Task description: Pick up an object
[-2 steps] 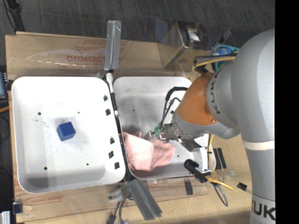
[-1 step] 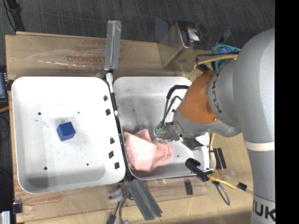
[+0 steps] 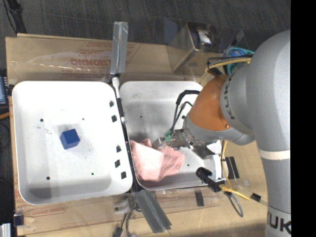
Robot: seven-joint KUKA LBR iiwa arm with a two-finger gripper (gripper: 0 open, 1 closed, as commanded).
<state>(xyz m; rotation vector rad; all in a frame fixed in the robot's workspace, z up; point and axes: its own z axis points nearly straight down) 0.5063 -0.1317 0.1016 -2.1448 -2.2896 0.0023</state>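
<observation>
The big grey arm point(image 3: 256, 98) reached in from the right side of the frame and bent down over the right bin point(image 3: 148, 95). Its gripper point(image 3: 168, 141) sat low in the middle of the frame, right at the top edge of a pink cloth point(image 3: 153, 163). The cloth lay crumpled in the lower part of the right bin, against the bottom wall. The gripper looked like it was touching the cloth or was just beside it, but the orange wrist hid most of it, so it was not clear whether it was released or clenched, or whether it held anything.

A small blue block point(image 3: 70, 138) sat alone in the left bin point(image 3: 29, 107), well apart from the arm.

The step seemed to be grabbing the cloth, since that was the nearest thing. To do it well, the gripper would need to push down into a thick fold, not the thin edge, so it could pinch plenty of cloth. Then it should lift straight up and slowly. The cloth was soft and floppy, so it could slip out or drag along the bin wall.
</observation>
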